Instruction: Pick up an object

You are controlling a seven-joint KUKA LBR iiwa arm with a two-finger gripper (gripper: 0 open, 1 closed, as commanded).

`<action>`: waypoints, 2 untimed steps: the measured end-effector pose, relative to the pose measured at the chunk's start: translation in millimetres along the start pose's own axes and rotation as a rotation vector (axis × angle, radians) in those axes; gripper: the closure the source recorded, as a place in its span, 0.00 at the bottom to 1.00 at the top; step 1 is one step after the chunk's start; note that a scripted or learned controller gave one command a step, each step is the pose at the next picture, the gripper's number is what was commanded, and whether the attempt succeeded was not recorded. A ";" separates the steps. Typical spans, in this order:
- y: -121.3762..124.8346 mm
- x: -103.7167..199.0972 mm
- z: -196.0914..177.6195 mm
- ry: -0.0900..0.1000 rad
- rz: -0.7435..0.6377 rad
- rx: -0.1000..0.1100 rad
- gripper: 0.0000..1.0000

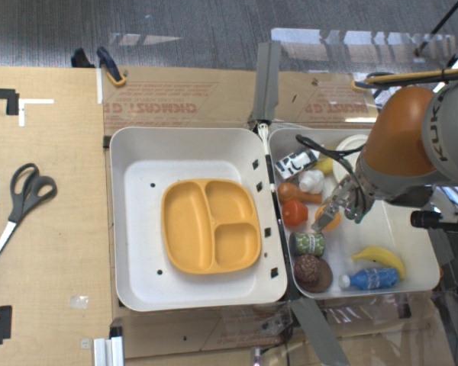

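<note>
The gripper (330, 214) hung low inside the right bin (424, 277), its fingers closed on a small orange object (327, 221), which sat between them just right of the tomato (294, 213). Nearest the camera, along the bin's front wall, lay a dark brown round item (313, 273), a blue-capped bottle (370, 279) and a banana (382, 258). A green can (309, 243) rested just behind the brown item. Past the tomato were a carrot (298, 193), a white bulb-shaped piece (311, 180) and a black-and-white package (294, 162). The left bin (137, 273) held a yellow divided plate (211, 226). Scissors (23, 197) lay on the bench, well apart to the left.
</note>
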State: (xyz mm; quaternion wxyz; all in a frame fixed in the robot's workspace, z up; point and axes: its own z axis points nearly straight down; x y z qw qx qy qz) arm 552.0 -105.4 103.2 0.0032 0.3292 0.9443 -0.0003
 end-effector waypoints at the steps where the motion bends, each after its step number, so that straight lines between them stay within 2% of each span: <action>1: 83.6 -19.7 -89.4 0.003 -0.002 0.000 1.00; 2: 131.9 50.5 -162.1 0.004 0.198 0.003 1.00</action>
